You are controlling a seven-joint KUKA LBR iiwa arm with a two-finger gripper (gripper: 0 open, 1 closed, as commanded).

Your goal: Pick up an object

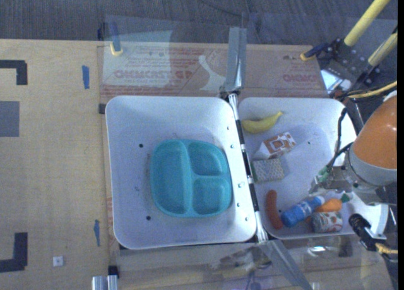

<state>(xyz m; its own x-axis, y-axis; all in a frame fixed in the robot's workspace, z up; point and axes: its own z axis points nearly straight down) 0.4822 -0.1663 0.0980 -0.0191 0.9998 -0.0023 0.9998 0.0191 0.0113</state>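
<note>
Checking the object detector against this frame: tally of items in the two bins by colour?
Teal: 1, divided plate in the left bin
Yellow: 1, banana
White and orange: 1, small carton
Grey-green: 1, sponge block
Red: 1, sausage
Blue: 1, bottle
Orange: 1, carrot-like piece
Patterned: 1, small can
Total: 8; all but the plate lie in the right bin.

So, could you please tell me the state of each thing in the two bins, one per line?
Teal divided plastic plate: flat, right way up, alone in left white bin.
Yellow banana: lying at right white bin's far side.
Small white and orange carton: lying tilted.
Grey speckled sponge: lying flat.
Red sausage: lying down.
Blue bottle: on its side.
Gripper: above right bin.
</note>
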